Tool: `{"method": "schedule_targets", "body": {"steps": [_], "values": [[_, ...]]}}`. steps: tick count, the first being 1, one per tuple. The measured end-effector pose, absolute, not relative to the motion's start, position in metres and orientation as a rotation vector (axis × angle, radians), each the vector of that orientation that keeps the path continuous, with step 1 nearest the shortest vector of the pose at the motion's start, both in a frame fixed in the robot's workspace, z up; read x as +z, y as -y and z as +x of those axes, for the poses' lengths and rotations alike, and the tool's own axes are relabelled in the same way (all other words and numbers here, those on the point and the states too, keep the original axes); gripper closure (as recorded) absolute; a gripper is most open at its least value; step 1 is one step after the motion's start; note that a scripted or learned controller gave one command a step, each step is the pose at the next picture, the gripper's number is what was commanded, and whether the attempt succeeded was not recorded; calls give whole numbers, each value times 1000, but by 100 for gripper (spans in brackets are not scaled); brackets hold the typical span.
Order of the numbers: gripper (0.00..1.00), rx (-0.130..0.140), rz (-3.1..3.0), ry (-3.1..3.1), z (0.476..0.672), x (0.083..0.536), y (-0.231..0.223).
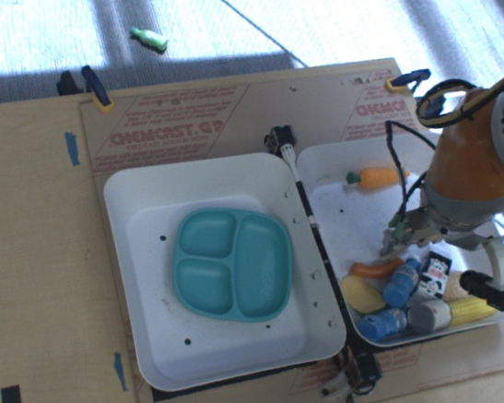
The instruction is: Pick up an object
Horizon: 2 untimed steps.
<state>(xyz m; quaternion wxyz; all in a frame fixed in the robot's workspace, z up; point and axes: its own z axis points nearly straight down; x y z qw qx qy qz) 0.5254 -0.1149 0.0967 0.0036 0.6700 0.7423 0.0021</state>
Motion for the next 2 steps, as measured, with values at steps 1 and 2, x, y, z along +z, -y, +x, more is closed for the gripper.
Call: {"method": "schedule_targets", "body": {"steps": [1, 2], "values": [[0, 6, 2101, -2327, 525, 97, 115], [0, 3, 2101, -2327, 481, 86, 99]]}}
